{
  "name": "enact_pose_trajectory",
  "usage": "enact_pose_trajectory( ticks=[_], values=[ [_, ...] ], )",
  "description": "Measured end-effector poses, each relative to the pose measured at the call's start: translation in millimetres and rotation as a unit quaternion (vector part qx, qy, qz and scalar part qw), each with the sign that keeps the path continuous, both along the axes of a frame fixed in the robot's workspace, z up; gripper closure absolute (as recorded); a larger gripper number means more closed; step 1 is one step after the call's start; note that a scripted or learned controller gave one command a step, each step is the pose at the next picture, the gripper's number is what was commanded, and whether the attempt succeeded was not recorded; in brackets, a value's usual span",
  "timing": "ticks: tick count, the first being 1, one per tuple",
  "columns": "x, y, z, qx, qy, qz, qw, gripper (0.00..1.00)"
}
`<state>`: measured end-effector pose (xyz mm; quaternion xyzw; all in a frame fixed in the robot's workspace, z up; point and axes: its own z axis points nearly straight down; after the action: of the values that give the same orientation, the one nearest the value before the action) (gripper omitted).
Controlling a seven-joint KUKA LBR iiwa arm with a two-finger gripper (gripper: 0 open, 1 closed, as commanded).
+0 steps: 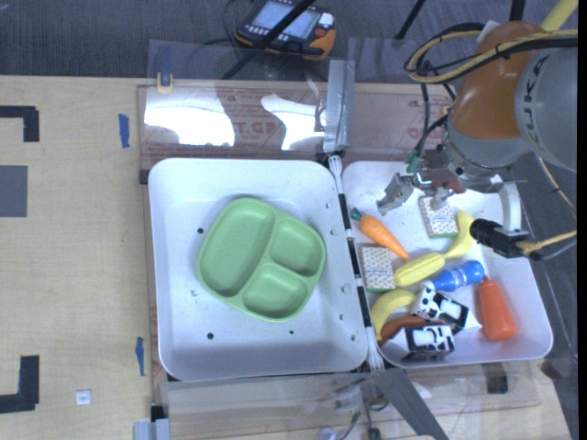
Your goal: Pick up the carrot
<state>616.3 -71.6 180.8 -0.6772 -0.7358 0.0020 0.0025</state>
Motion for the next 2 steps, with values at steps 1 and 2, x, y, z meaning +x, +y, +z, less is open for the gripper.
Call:
enact_pose_trajectory(
  ticks=[1,2],
  values=[
    [-16,-52,-28,0.0008,0.0,0.071,0.9975,0.0],
    [-47,-26,-42,0.0012,0.0,0.124,0.9922,0.0]
  ],
)
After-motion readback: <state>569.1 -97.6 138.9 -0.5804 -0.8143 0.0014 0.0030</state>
